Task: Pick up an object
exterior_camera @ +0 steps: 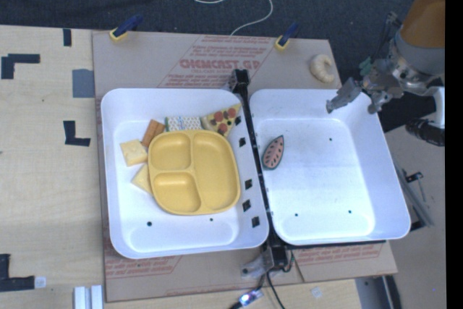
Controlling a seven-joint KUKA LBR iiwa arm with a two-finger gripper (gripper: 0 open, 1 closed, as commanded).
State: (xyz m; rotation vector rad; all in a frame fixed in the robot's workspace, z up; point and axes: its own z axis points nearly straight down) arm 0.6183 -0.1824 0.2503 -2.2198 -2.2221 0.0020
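Furthest from the jaws, in the left bin (pixel 116 155), a yellow divided plate (pixel 194 171) lies flat with crackers (pixel 134 153) and small food pieces (pixel 217 119) tucked at its far-side edges; the plate looks like stiff, light plastic, but it is broad and smooth, so only its raised rim would offer a hold, and that a slippery one. Nearer the jaws, in the right bin (pixel 376 177), a small leaf-shaped piece (pixel 273 152) with a pinkish, speckled face lies alone close to the divider between the bins, below and well to the left of the jaws. It seems the likelier pick: judged light, thin and probably somewhat soft, best pinched across its narrow width near the middle, pressing down close to the bin floor since it sits so flat. Just left of the jaws, on the counter (pixel 43 155) outside the bin, rests a pale ring-shaped piece (pixel 323 67). The gripper (pixel 354 96) hangs over the right bin's upper right corner, apparently holding nothing; how far the jaws stand apart cannot be told.
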